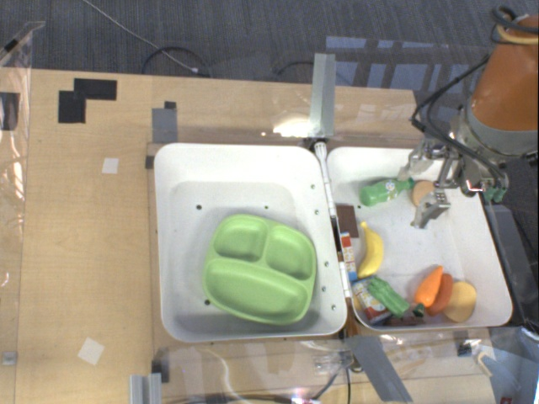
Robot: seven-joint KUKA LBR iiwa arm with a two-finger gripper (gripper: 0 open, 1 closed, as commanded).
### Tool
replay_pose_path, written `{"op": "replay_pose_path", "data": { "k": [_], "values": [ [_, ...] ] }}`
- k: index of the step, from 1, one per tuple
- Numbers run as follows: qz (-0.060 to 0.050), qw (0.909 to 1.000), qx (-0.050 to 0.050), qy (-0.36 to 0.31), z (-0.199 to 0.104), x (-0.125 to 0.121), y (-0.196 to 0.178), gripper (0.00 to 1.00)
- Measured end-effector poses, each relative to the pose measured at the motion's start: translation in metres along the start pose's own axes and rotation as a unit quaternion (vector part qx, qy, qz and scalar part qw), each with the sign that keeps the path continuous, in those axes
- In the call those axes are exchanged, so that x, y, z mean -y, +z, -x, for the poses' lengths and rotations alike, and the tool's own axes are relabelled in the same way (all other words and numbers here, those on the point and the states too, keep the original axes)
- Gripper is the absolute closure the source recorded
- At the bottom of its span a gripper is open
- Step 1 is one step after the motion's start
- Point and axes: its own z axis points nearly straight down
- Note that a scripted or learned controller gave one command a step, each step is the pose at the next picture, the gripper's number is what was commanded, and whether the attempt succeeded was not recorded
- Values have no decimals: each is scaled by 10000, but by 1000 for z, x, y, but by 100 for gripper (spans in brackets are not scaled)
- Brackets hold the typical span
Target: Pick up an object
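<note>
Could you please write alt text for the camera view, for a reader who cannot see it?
The tool hangs over the right bin, near a green bottle, banana and carrot. The left bin holds a green divided plate.

The arm (505,82) is cut off by the top and right edges, so just its orange band and the grey wrist show. The gripper (431,200) sits small and dim over the right bin (472,251), and how its fingers stand cannot be told. A pale round thing (421,195) beside it is partly covered by the gripper and cannot be identified. In the bin's near left corner, a crumpled packet (370,303) lies half under a green thing (388,295), its print too small to read. A dark flat piece (344,238) along the bin's left wall is mostly hidden by the rim. The table (76,251) runs off the left and bottom edges.
</note>
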Motion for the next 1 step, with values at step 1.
{"op": "replay_pose_path", "data": {
  "k": [1],
  "values": [
    [12, 9982, -60, 601, -8, -19, 153, 0]
  ]
}}
